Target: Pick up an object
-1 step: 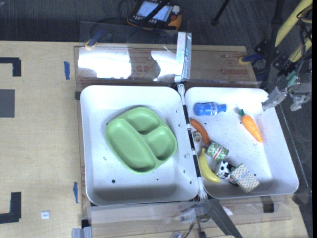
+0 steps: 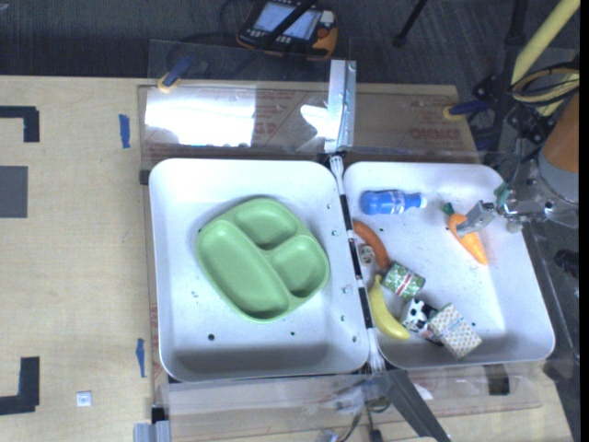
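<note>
A: Risk from here?
B: Could nip just the green top and let the carrot (image 2: 473,245) slide out; could scrape the right bin (image 2: 515,339) wall.
A: Tool (image 2: 479,216)?
B: Right over the carrot's far end; can't tell if spread or closed.
A: Carrot itself?
B: Orange, tapered, small, lying flat, far-right of that bin.

Light wooden bench (image 2: 74,247), black corner marks (image 2: 23,122) down the left side, bits of blue tape (image 2: 124,130) here and there. Clear plastic panel (image 2: 239,109) just behind the left white bin (image 2: 170,247). Handheld controller (image 2: 285,23) with lit screen on the dark floor beyond, near some tripod legs (image 2: 423,7).
</note>
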Controlling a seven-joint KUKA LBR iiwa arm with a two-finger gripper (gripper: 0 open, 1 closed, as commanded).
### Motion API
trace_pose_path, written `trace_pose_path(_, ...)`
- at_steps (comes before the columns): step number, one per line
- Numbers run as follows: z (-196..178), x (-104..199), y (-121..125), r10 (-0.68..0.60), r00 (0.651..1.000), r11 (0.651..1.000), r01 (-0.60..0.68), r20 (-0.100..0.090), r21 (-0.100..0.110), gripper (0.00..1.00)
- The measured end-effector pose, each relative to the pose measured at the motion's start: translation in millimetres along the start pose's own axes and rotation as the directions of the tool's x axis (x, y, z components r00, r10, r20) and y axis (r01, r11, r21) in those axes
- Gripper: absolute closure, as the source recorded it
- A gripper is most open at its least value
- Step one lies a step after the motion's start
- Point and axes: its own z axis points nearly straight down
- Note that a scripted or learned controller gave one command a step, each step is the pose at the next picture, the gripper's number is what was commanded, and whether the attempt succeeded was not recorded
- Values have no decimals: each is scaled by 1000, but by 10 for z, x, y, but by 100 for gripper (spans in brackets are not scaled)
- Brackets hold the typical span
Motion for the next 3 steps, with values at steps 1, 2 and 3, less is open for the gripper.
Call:
trace_pose_path(1,88,545,861,-151,988,988,151,-7,15,0)
trace_pose_path(2,505,144,272,-134,991,991,135,-12,13,0)
trace_pose_path(3,403,132,278,-134,991,991,134,-8,11,100)
